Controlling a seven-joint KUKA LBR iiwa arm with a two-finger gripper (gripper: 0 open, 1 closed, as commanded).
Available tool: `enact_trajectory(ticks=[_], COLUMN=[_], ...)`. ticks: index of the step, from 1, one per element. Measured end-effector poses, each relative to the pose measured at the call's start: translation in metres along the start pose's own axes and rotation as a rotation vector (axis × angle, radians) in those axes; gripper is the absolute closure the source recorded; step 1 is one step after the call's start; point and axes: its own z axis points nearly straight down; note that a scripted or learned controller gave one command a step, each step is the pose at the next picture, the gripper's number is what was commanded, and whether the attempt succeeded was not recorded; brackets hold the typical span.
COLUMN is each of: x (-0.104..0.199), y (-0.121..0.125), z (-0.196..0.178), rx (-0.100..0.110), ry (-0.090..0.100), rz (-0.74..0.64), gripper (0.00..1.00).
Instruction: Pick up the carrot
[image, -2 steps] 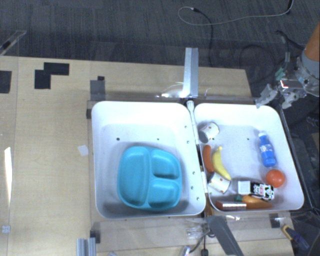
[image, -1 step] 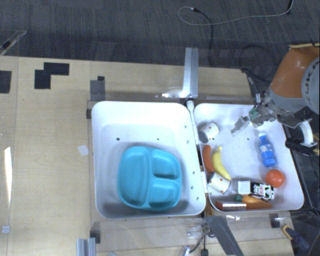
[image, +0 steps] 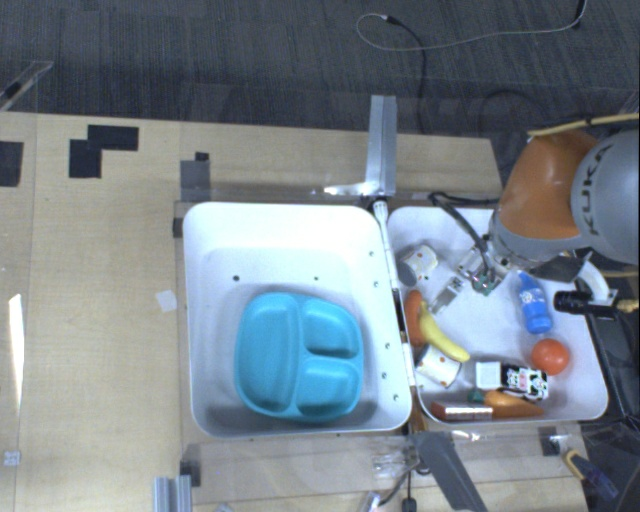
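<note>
Wooden desk under a dark carpeted floor strip, two white bins side by side on it. Left bin holds a blue divided tray. Right bin is the cluttered one.

Carrot: I read the orange piece lying against the right bin's left wall as the target, at about 9 o'clock in that bin. A banana lies touching or overlapping it on its right side. A second orange, carrot-like piece sits along the bin's 6 o'clock edge; can't rule that one out as the carrot.

Other clutter: blue bottle at 3 o'clock, orange ball-like fruit just below it, small white items near 11 and 6 o'clock.

Claw hangs over the bin's middle, up toward 12 o'clock, well apart from the carrot. Nothing between its fingers that I can see; can't tell how wide they stand from this angle.

Step, as I judge it: approach, grasp not yet begun.

Next move calls for shifting toward 8 o'clock, lining up with the carrot's long axis, and descending on the end clear of the banana. The wall leaves little finger room.
</note>
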Motion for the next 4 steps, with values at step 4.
enact_trajectory(ticks=[4], x=[-0.007], y=[-0.116], z=[-0.085], rx=[0.002], ry=[0.005], rz=[-0.472], gripper=[1.0])
